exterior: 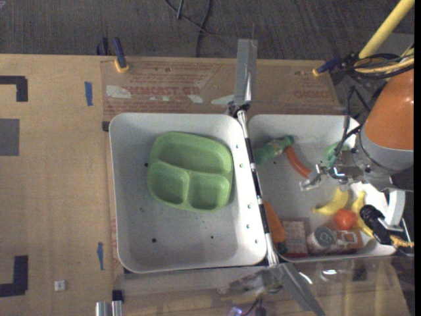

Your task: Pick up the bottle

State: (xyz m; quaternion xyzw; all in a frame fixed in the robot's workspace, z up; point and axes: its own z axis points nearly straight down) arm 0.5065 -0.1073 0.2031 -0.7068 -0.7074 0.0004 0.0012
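Observation:
The bottle (272, 149) is green and lies on its side in the far left corner of the right bin (309, 127), close to the divider between the bins. An orange carrot-like piece (297, 162) touches its right end. My gripper (320, 178) hangs over the middle of the right bin, to the right of the bottle and a little nearer the front, apart from it. Nothing shows held in the gripper. The grey arm with its orange band (393, 120) comes in from the right.
A green divided plate (191, 171) lies in the left bin (131, 242). The right bin's front holds a banana (331, 205), a red tomato (345, 219), a round jar (325, 237), a small box (294, 236) and an orange item (274, 223) by the divider.

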